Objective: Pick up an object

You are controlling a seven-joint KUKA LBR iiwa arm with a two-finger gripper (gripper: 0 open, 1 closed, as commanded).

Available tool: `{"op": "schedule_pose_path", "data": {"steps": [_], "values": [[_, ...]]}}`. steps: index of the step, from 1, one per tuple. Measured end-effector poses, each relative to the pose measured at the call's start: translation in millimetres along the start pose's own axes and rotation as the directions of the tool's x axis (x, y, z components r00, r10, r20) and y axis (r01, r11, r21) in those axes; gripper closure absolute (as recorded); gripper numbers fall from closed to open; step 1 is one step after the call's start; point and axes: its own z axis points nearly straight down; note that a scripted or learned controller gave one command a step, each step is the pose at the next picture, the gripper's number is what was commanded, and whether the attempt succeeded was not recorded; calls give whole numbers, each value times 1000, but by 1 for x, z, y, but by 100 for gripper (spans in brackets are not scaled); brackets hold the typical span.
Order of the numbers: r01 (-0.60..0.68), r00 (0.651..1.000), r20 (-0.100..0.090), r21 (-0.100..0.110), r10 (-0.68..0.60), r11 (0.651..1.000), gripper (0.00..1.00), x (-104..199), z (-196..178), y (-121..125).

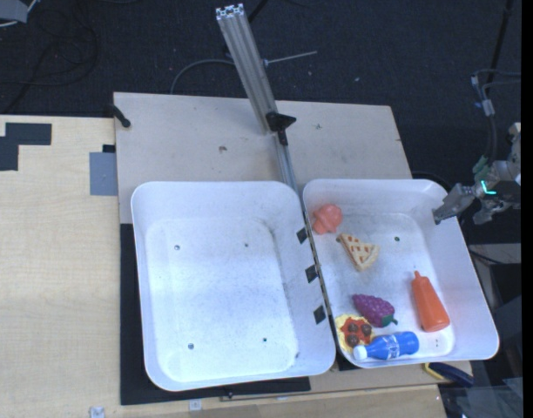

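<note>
The right bin (441, 233) holds several toy foods. A pink round piece (327, 219) lies at its upper left, and a waffle wedge (360, 252) sits just below it. Purple grapes (373, 307) and an orange bottle (429, 301) lie lower down. Along the front wall are a red and yellow piece (354, 329) and a blue bottle (390, 346). My gripper (462, 201) hangs at the bin's right rim, above and right of the objects, with nothing seen in it.
The left bin (214, 286) stands beside the right one, with black clips (308, 273) on the shared wall. A metal rail (253, 68) slants up from the back of the bench. A wooden table lies to the left.
</note>
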Motion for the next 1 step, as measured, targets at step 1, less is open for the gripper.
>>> {"op": "schedule_pose_path", "data": {"steps": [1], "values": [[0, 1000, 0, 0, 0, 1000, 0, 0, 0, 0]]}}
